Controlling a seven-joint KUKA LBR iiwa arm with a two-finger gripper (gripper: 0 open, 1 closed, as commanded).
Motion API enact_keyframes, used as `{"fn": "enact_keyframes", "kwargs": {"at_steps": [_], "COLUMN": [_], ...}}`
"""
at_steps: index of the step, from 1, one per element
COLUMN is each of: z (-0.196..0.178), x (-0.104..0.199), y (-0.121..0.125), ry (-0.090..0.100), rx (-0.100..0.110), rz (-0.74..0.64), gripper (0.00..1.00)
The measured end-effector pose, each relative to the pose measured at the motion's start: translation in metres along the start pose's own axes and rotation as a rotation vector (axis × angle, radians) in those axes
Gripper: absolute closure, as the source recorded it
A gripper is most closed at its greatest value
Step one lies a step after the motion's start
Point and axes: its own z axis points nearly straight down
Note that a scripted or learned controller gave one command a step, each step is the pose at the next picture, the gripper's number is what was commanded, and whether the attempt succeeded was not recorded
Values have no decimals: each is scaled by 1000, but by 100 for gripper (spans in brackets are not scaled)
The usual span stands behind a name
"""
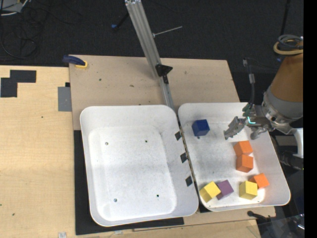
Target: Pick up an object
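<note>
The right bin (218,152) holds several blocks. A blue cube (200,127) lies near its back left. Two orange blocks (242,148) (244,163) sit one behind the other on the right side. Along the front edge are a yellow cube (210,190), a purple cube (225,188), another yellow cube (248,189) and a small orange cube (261,180). My gripper (236,129) hangs over the back right of this bin, right of the blue cube and just behind the orange blocks. It looks open, with nothing between its fingers.
The left bin (129,162) lies beside the right one, with black clips (183,156) along the shared edge. A slanted aluminium bar (148,43) rises behind the bins. A blue and yellow clamp (75,61) sits at the bench's back left corner.
</note>
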Motion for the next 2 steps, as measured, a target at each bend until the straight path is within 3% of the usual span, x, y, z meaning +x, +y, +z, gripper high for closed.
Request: {"fn": "enact_keyframes", "kwargs": {"at_steps": [1,2], "z": [-2,60], "x": [-1,0], "y": [1,-8], "ry": [-1,0], "rx": [-4,3], "rz": [3,1], "gripper": [0,0]}}
